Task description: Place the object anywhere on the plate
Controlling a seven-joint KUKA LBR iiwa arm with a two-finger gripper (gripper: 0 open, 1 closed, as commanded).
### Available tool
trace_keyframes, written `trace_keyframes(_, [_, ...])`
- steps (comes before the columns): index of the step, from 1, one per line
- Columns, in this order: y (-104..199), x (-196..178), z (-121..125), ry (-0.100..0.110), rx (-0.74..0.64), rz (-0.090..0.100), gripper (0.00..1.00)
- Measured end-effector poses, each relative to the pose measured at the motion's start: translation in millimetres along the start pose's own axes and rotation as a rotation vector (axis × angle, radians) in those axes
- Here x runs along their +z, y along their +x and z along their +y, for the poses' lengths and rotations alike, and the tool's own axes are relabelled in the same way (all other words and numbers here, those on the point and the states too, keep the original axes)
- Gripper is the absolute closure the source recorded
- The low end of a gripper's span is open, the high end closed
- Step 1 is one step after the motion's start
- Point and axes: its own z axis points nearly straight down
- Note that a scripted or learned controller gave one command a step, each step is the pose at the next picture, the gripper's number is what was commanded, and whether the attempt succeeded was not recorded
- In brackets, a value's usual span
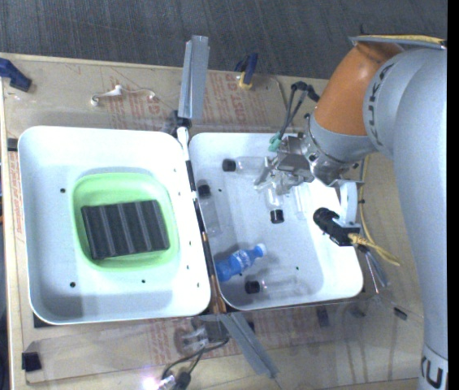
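- Camera view, the scene: on the tabletop [58, 88] two bins stand side by side. The left bin [42, 153] holds the green plate [83, 193], which sits near the bin's middle.
- The tool [280, 181] hangs low over the far half of the right bin [335, 275]. I cannot tell whether it is spread, pressed together or pinching anything.
- The likely object, a clear vial [276, 210] with a black cap, sits just below the tool in the right bin, well apart from the plate.
- Risks: the vial is clear and round, so it may roll or slip out on the lift. A dark ridged slab [123, 227] covers most of the plate, so a dropped vial may roll off it into the bin.
- Count: two bins, one plate, one slab, one blue bottle [237, 262].
- There seem to be four capped vials: the one under the tool, a far vial [237, 166], a side vial [206, 205] along the left wall, and a near vial [270, 284].
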Motion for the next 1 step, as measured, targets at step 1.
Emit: trace_keyframes(1, [0.0,-0.1,0.1,0.0,0.0,0.0,0.0])
